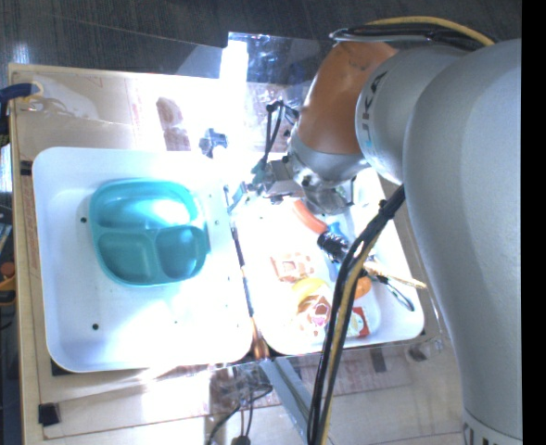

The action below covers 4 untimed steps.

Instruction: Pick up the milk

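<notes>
I hover my gripper (271, 179) over the right bin's (407, 327) far-left corner; finger state, cannot tell. Milk not lifted yet.

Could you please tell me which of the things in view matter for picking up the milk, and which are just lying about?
For the job:
- arm, reaching over the right bin
- small food items in that bin; I cannot tell which one is the milk

Just lying about:
- teal divided tray
- left bin that holds it
</notes>
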Each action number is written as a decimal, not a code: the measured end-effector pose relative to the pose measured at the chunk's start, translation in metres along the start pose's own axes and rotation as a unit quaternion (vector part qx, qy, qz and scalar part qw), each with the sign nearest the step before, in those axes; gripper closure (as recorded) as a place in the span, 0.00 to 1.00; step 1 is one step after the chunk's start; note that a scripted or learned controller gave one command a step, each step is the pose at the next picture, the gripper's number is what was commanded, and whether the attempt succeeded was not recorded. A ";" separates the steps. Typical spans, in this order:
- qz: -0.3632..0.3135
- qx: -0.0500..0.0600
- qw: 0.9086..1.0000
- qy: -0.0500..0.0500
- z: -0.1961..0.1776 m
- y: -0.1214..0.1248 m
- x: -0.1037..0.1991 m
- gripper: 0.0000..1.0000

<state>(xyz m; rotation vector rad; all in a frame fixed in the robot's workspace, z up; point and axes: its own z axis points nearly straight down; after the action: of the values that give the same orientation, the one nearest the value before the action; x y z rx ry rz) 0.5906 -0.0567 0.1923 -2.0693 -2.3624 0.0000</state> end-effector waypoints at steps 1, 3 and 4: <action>0.033 0.001 0.999 0.000 0.001 0.015 -0.003 0.00; 0.031 0.003 1.000 0.000 0.003 -0.014 0.098 0.00; -0.063 0.001 0.998 -0.001 -0.076 -0.016 0.006 0.00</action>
<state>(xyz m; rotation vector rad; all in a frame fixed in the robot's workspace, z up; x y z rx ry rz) 0.5739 -0.0525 0.2687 -1.9172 -2.4875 0.0029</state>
